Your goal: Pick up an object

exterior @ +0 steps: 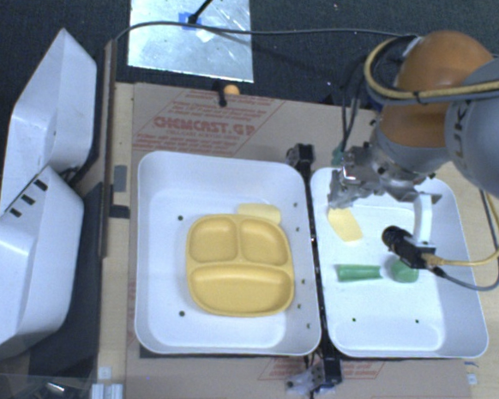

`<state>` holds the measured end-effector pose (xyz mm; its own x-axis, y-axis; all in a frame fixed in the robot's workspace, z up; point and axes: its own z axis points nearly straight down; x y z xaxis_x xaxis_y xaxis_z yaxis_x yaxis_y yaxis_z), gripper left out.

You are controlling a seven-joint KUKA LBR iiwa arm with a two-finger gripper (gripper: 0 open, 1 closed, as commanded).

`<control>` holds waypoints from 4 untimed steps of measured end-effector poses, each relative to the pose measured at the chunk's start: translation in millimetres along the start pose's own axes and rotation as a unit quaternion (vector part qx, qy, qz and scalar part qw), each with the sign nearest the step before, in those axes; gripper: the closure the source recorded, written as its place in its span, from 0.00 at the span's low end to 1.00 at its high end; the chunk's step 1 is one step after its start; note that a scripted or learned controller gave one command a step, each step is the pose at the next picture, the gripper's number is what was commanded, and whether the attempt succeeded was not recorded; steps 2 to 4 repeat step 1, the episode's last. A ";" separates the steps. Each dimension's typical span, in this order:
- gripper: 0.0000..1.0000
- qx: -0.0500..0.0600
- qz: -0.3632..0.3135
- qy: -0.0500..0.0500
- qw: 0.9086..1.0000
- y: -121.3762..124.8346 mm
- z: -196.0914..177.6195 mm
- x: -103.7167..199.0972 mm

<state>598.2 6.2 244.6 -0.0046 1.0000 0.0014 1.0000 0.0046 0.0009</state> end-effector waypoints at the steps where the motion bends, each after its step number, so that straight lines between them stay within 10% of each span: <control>1: 1.00 0.001 0.000 0.000 1.000 -20.9 18.4 47.5; 4: 1.00 0.001 0.000 0.000 1.000 -20.9 18.4 47.5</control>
